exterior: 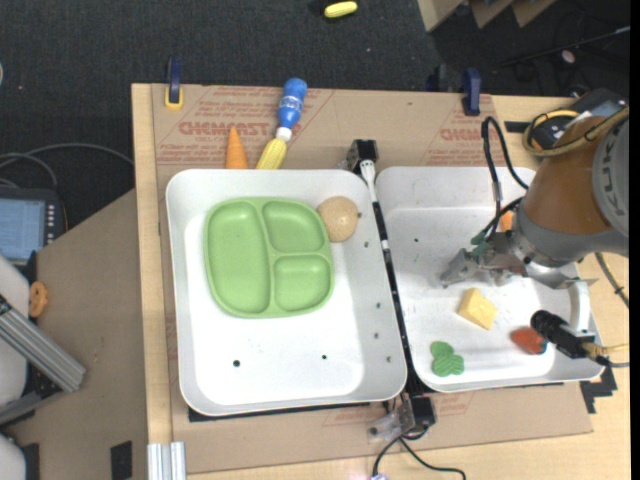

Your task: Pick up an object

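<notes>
Gripper (468,265) low in right bin (420,193), finger spread unclear, nothing visibly held. Just near of it: one yellow block (479,309), one green piece (446,359), one red piece (527,341).

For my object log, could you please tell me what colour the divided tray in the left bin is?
Light green; the divided tray shows in the camera view.

I work in a robotics lab: clamped cardboard-covered counter (420,118), loose black cables (60,158) on dark carpet (100,28), aluminium rail (40,353) lower left.
</notes>
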Controlling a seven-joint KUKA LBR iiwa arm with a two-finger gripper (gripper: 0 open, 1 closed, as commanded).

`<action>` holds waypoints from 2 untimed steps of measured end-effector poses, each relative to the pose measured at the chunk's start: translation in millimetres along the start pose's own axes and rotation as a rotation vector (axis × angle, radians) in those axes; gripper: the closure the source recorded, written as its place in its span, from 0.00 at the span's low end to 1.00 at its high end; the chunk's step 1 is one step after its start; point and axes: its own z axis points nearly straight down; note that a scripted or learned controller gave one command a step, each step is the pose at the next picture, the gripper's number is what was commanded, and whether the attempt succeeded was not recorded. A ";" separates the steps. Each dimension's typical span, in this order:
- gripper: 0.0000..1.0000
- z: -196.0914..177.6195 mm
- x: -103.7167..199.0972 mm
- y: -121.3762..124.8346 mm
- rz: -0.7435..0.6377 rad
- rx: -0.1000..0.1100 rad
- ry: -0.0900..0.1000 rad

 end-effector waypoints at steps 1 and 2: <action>0.00 10.4 -6.5 -61.8 0.001 0.008 0.003; 0.00 9.9 19.7 -29.0 -0.005 -0.003 -0.001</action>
